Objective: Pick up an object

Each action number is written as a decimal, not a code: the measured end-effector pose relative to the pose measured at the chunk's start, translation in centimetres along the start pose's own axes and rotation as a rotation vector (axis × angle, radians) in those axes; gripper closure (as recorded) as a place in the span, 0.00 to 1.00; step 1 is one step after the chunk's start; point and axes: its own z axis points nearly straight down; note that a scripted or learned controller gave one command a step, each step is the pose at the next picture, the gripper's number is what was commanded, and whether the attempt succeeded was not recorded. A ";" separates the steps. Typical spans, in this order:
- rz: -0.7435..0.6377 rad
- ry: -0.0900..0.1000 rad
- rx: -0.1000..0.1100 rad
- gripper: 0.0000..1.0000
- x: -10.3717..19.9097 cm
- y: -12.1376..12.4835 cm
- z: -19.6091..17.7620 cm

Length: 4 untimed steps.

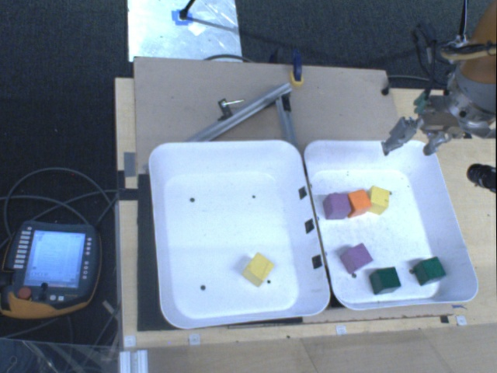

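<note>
My gripper [411,141] hangs over the far right corner of the right bin [446,208], open, with nothing between its two fingers. Below it in that bin lie a purple block [337,206], an orange block [359,202] and a yellow block [380,199] touching in a row. Nearer the front sit another purple block [356,257] and two green blocks [384,280] [428,270]. In the left bin [178,169] a single yellow block [258,269] lies near the front right.
A grey metal bar [241,113] lies on the cardboard sheet behind the bins, with a yellow clamp [296,74] at its far end. A teach pendant [48,266] with cables sits off the bench's left side.
</note>
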 end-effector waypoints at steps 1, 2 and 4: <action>0.000 0.000 0.000 0.00 0.0 0.0 0.0; 0.003 0.000 0.004 0.00 0.1 -0.1 4.1; 0.003 0.000 0.006 0.00 -0.7 1.2 14.9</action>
